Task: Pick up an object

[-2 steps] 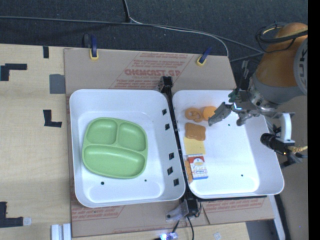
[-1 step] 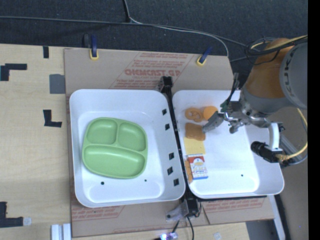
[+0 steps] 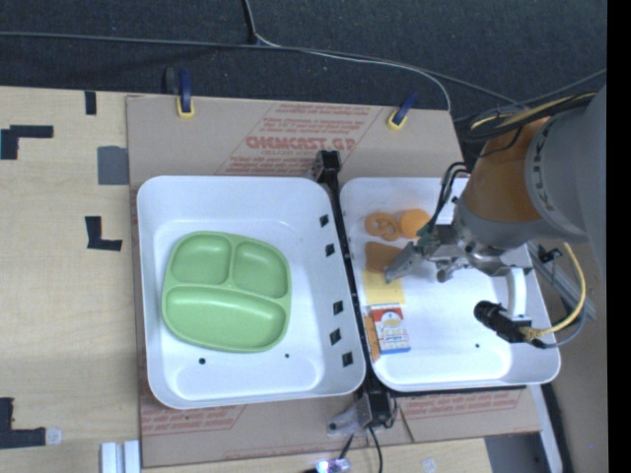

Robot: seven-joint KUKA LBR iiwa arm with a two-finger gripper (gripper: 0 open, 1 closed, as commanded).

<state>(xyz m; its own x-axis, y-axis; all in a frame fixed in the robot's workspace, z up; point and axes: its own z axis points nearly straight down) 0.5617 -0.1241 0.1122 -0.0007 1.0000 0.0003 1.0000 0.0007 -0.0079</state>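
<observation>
In the right bin (image 3: pixel 463 363), several small items lie along the left side. At the far end sit a round orange piece (image 3: pixel 382 226) and an orange wedge (image 3: pixel 414 221). Below them come a brown slice (image 3: pixel 380 253), a yellow square (image 3: pixel 383 291) and a small red and white box (image 3: pixel 392 330). My gripper (image 3: pixel 414 272) hangs over the bin's middle, just right of the brown slice and yellow square. Its two fingers are spread apart, one grey fingertip (image 3: pixel 394 270) over the yellow square's upper edge. Nothing sits between them.
A green divided plate (image 3: pixel 227 292) lies in the left bin (image 3: pixel 158 363). A black divider with clips (image 3: pixel 340 264) runs between the bins. The arm's orange band (image 3: pixel 498 180) and its cables (image 3: pixel 552 304) hang over the right bin's right half.
</observation>
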